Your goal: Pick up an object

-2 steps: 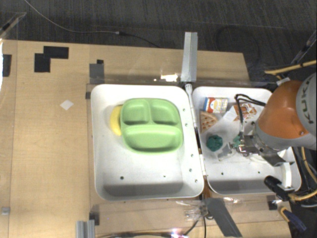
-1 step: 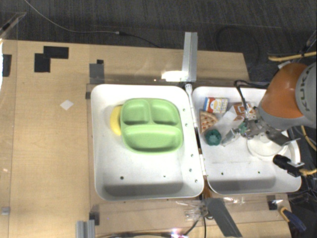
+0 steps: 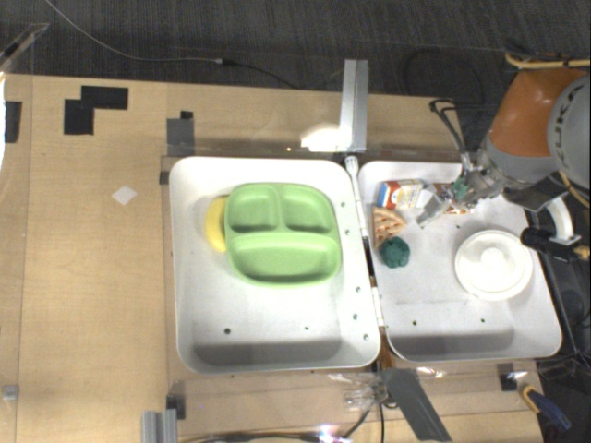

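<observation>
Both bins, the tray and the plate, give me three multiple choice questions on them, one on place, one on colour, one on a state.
1. Where does the green tray lie?
A. In the left bin
B. In the right bin
C. On the bench outside the bins

2. What colour is the round plate?
A. Red
B. White
C. Black

3. How does the tray lie over the yellow thing beside it?
A. Fully apart from it
B. Covering part of it
C. Underneath it

Answers:
1 A, the tray sits inside the left bin's walls.
2 B, the plate is white like the right bin it lies in.
3 B, just a yellow edge sticks out at the tray's left side.
</observation>
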Tool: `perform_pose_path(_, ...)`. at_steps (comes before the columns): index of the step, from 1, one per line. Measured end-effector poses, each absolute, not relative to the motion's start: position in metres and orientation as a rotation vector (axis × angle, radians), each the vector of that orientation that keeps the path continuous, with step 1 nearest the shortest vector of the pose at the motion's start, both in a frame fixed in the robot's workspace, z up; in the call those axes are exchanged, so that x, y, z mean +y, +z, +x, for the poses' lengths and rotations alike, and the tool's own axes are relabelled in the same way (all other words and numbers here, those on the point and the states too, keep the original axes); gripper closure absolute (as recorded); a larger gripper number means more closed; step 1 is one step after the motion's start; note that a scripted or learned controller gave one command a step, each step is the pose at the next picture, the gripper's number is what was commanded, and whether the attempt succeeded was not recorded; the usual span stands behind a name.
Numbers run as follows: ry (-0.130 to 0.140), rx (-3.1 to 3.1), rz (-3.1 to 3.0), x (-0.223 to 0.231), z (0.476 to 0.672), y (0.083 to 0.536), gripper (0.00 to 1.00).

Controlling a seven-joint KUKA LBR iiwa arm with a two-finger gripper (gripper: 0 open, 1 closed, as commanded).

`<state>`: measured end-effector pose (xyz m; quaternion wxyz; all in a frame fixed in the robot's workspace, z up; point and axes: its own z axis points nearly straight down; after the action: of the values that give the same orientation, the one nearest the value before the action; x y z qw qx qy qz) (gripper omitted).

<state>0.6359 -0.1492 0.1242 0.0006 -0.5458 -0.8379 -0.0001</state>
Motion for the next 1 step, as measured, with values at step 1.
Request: perform_pose_path(1,0.042,-2.619,-1.702,-0.1383,0.6504,0.1197,0.00)
